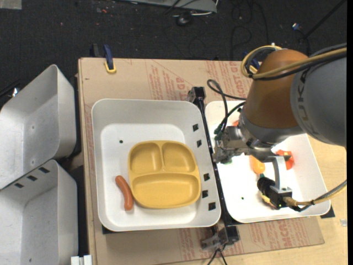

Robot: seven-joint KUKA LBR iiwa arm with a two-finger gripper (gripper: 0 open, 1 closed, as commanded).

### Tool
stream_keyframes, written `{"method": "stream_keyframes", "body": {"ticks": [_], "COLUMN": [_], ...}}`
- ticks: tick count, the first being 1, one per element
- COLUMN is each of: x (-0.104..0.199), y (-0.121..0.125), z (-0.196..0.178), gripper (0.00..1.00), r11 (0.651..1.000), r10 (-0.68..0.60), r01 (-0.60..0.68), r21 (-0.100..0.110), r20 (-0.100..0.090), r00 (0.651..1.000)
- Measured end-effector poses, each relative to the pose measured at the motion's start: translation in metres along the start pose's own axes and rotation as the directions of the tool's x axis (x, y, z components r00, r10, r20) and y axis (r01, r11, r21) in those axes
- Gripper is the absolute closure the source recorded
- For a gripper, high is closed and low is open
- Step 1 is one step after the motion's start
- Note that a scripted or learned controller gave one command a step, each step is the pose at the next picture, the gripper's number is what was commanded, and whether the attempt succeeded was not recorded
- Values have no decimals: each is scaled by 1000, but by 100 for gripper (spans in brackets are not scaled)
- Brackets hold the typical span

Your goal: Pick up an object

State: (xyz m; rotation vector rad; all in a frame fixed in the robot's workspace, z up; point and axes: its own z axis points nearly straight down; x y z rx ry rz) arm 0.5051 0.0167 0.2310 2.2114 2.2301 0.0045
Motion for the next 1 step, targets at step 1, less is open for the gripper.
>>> {"method": "stream_keyframes", "body": {"ticks": [1], "x": [59], "y": [-2], "z": [6], "gripper": [100], "r11": [1000], "r10": [0], "r01": [0], "r21": [3], "r20": [0], "r00": [1000]}}
